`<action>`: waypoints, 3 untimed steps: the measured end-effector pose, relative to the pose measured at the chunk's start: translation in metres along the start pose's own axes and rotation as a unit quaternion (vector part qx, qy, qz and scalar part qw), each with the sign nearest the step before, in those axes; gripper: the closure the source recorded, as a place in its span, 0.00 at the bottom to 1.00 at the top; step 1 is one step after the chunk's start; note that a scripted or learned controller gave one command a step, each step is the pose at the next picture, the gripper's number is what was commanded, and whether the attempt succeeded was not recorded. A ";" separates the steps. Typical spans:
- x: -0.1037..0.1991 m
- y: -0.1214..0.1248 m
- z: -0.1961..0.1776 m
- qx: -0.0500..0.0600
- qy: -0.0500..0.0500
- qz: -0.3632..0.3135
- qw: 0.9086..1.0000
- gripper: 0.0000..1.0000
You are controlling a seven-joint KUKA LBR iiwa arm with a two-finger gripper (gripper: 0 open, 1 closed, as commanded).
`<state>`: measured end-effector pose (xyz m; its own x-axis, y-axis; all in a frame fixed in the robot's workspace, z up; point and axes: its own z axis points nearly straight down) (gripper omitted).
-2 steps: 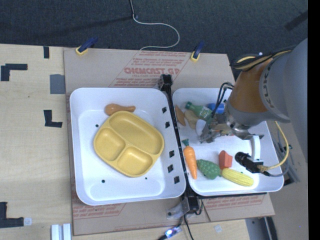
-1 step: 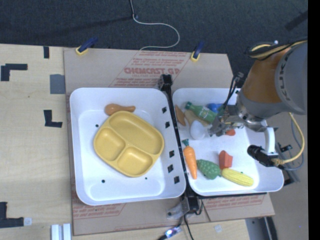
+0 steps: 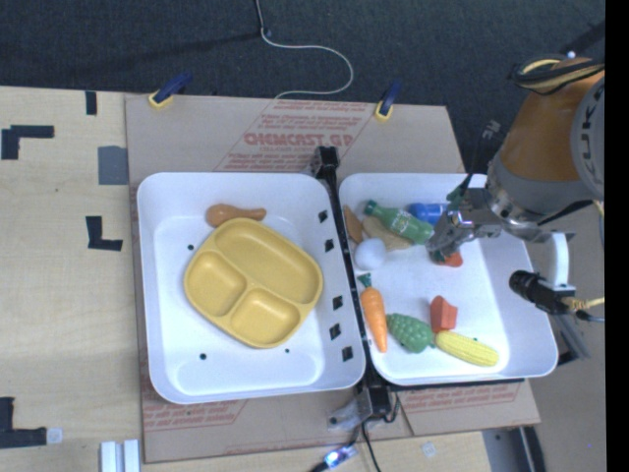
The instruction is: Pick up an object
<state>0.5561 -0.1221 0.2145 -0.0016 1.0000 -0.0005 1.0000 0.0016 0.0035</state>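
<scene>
My gripper (image 3: 445, 244) hangs over the upper middle of the right bin (image 3: 511, 273), reaching in from the right. A small red-orange piece (image 3: 453, 260) lies directly under its tip, partly hidden by it; contact cannot be made out. Just to its left lie a green bottle (image 3: 398, 222) and a blue item (image 3: 425, 210). Lower in the same bin are a red block (image 3: 443, 314), a yellow corn cob (image 3: 467, 348), a green bumpy vegetable (image 3: 411, 332) and a carrot (image 3: 373, 318).
A white ball (image 3: 370, 254) and a brown item (image 3: 354, 226) sit by the right bin's left wall. The left bin (image 3: 162, 264) holds a yellow divided plate (image 3: 253, 280) and a drumstick (image 3: 234, 213). A black fitting (image 3: 536, 288) juts over the right rim.
</scene>
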 end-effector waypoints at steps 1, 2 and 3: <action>0.001 0.000 -0.010 0.002 0.000 0.000 1.000 1.00; 0.016 0.044 -0.003 0.001 0.000 -0.001 1.000 1.00; 0.039 0.078 -0.011 0.001 0.000 -0.002 1.000 1.00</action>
<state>0.6339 -0.0829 0.2257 -0.0046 1.0000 0.0003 1.0000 0.0046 0.0014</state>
